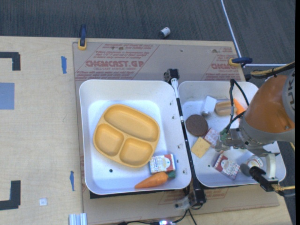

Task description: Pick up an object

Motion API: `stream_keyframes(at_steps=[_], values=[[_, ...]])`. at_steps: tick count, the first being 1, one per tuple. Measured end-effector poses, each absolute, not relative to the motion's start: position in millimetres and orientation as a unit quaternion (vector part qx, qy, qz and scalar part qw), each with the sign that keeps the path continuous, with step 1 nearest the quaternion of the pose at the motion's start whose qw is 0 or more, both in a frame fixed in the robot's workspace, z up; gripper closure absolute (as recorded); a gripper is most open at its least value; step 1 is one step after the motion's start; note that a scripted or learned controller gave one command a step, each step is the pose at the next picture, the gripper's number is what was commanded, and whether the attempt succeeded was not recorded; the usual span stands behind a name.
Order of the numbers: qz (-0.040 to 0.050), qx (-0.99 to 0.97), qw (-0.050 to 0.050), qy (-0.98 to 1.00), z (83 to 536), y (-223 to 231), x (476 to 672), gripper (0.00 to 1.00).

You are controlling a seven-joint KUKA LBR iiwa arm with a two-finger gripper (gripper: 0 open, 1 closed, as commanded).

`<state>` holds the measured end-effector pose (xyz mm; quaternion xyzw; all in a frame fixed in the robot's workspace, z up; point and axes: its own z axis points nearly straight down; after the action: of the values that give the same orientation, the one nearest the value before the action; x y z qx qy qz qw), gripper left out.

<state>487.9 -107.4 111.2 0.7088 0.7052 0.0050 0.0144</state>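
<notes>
Candidate objs, R bin [199,179]: brown round disc [197,124], flat, dark, lying near the bin's left wall. Just below-right of it a pale yellow cheese wedge [200,147], flat, angular. Small red-and-white packet [227,166] lies tilted near the front of the bin, printed face up. Another small pinkish packet [212,137] between wedge and wrist, partly covered. Toward the back: white block [209,102], a tan bread-roll-like piece [223,108] just beside it, and an orange item [239,107] mostly hidden by the arm — shape can't be told.

Gripper [224,142]: wrist end sits low over the R bin's middle, just right of the wedge and above the red-and-white packet. Finger state — cannot tell; hidden under wrist body. Nothing seen held.

Arm [269,109]: orange band and grey housing cover the bin's right side; black cable loops over the back of it.

L bin [89,125]: yellow three-compartment plate [125,135] in the middle. Front right corner — small carton [162,163], red/green print, w/ a carrot [152,180] just below it, nearly touching, green end pointing right.

Both bins rest on a cardboard sheet [117,60] w/ red lettering, on a wooden bench [33,139].
</notes>
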Motion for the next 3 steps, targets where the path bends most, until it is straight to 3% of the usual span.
stream_keyframes(at_steps=[1, 2, 3], values=[[0.0049, 0.709, 0.014, 0.705, 111, -107, 487.8, 0.00], [0.0061, 0.709, 0.016, 0.705, 121, -107, 489.3, 1.00], [0.0060, 0.709, 0.016, 0.705, 121, -107, 489.2, 0.00]])
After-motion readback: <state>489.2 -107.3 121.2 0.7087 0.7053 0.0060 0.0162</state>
